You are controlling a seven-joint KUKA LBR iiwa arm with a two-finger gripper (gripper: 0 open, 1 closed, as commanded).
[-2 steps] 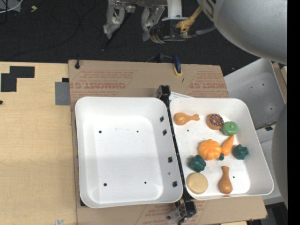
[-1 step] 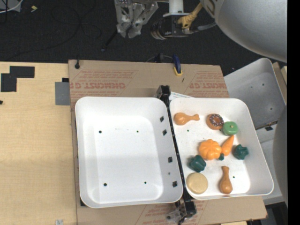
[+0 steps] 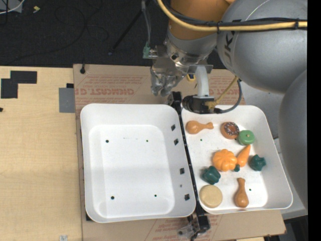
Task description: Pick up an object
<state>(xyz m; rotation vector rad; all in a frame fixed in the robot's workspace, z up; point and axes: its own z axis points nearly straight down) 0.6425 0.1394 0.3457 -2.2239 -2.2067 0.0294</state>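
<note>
My gripper (image 3: pixel 162 86) hangs above the far edge of the bench, just behind the gap between the two bins, with nothing visible in it. The right bin (image 3: pixel 277 170) holds the toy food. A tan drumstick (image 3: pixel 199 127) lies nearest the gripper, beside a brown donut (image 3: pixel 230 130) and a green round piece (image 3: pixel 246 137). In the middle sit an orange pumpkin (image 3: pixel 224 160) and a carrot (image 3: pixel 244 155), flanked by two dark green pieces (image 3: pixel 211 174) (image 3: pixel 257 162). At the front lie a pale round biscuit (image 3: pixel 211 196) and a second drumstick (image 3: pixel 241 193).
The left bin (image 3: pixel 130 164) sits beside the right one, sharing a black-clipped divider (image 3: pixel 181 149). Both rest on a cardboard sheet (image 3: pixel 110 84) over a wooden bench (image 3: pixel 35 149). The bulky grey arm (image 3: pixel 266 34) looms over the right bin's far right corner.
</note>
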